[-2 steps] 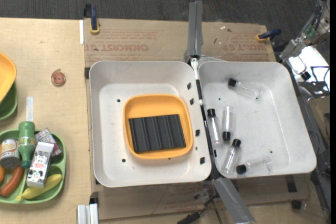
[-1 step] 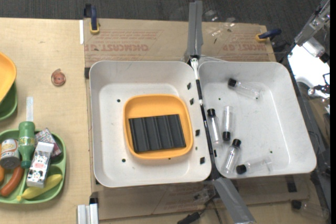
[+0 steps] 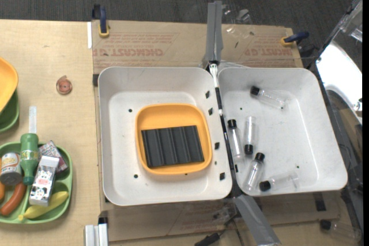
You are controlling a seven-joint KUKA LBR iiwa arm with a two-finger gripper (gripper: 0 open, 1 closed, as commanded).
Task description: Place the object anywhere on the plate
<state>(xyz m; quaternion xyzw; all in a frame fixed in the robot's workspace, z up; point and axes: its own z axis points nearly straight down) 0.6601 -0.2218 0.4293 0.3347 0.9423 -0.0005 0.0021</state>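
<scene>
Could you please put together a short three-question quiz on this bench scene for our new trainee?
1. True or false: a dark ribbed block already lies on the orange plate.
2. Which bin holds the clear vials with black caps: A) left bin, B) right bin?
3. Fill in: the orange plate sits in the ____ bin.

Key: 1 true; 2 B; 3 left.
</scene>
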